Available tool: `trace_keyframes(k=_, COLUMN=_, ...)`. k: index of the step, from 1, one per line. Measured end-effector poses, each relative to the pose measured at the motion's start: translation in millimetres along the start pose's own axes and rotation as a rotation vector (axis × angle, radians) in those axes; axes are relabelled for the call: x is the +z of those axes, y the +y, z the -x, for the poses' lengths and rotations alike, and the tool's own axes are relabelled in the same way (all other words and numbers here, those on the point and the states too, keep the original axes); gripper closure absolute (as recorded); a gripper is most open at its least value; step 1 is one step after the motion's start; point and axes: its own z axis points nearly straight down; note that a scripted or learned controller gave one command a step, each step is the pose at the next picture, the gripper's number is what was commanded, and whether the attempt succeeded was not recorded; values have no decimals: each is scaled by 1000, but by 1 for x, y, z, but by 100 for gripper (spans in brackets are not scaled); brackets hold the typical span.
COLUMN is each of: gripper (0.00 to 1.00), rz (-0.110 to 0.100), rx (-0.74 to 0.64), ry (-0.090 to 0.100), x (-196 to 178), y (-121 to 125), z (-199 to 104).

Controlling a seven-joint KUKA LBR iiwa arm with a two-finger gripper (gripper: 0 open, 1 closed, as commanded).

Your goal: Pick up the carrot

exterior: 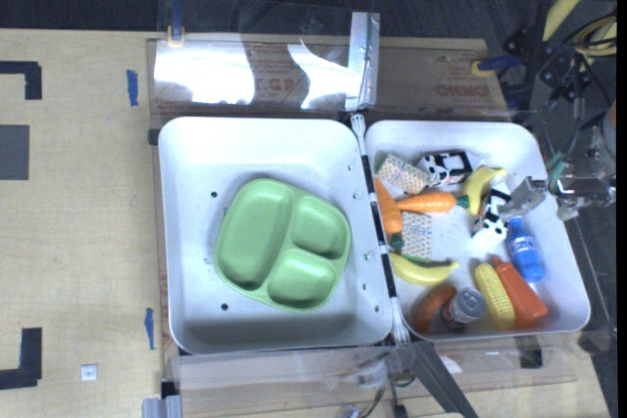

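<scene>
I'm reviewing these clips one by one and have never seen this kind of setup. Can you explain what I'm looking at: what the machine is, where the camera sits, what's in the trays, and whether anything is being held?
One fixed camera looks down at a slant on a bench with two shallow white bins. The left bin holds a green divided plate. The right bin holds a jumble of toy food: the carrot near its left side, two bananas, a corn cob, a blue bottle and other small items. The machine is a robot arm reaching in from the right; its gripper sits over the right bin's upper right area, to the right of the carrot. Nothing can be seen between its fingers, so the carrot is not yet picked up.
</scene>
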Motion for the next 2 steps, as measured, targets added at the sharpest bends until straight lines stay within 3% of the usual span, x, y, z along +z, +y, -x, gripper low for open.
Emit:
trace_keyframes(k=1, gripper=0, rz=1, rx=-165, ry=-1, x=88, y=-14, z=-16)
trace_keyframes(k=2, gripper=0, rz=7, rx=-294, ry=-3, x=145, y=-17, z=-11)
